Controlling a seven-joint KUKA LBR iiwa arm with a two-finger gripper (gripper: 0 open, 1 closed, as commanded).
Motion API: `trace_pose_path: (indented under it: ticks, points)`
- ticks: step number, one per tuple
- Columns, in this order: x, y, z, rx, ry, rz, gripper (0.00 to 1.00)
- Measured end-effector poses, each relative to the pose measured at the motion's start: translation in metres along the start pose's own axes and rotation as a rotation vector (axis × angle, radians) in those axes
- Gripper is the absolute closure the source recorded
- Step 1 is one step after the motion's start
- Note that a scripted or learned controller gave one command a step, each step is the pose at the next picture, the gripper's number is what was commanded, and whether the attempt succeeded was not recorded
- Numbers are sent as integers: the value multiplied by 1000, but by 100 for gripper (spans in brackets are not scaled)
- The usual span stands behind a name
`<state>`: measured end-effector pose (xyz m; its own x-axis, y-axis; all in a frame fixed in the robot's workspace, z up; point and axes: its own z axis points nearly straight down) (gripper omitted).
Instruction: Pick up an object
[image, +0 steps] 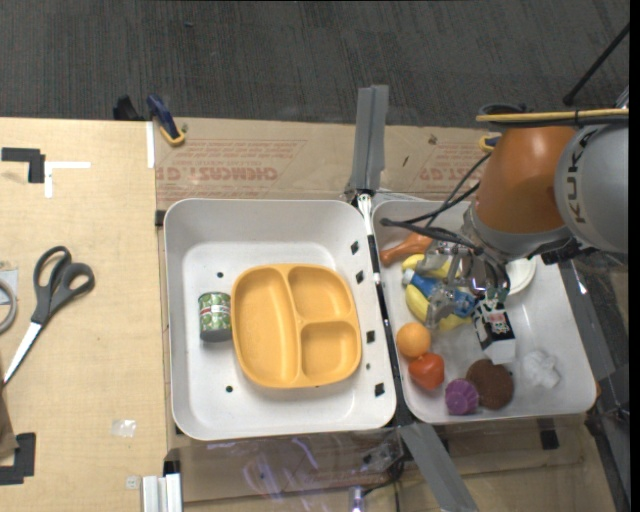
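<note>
Right now the arm is low in the right bin (560, 395), its gripper (455, 295) among the yellow banana (418, 297) and a blue item (447, 288) at the bin's far left; whether it is spread or pinching, I cannot tell. This looks like the grasp attempt. Next, a straight lift would show whether anything comes along. An orange (413, 339), tomato (426, 371) and purple fruit (461, 397) lie nearer.

Scissors (50, 290) and a blue clamp (165, 118) on the bench (80, 400).
</note>
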<state>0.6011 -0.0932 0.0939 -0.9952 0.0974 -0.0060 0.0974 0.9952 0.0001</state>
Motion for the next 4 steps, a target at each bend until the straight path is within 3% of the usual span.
trace_pose_path:
  ticks: [1, 2, 3, 4]
  points:
    - [38, -21, 1, 0, 3, 0, 0]
    - [-23, -9, 0, 0, -1, -62, 0]
    - [-10, -71, 0, 0, 1, -34, 0]
    - [16, -88, 0, -1, 1, -27, 0]
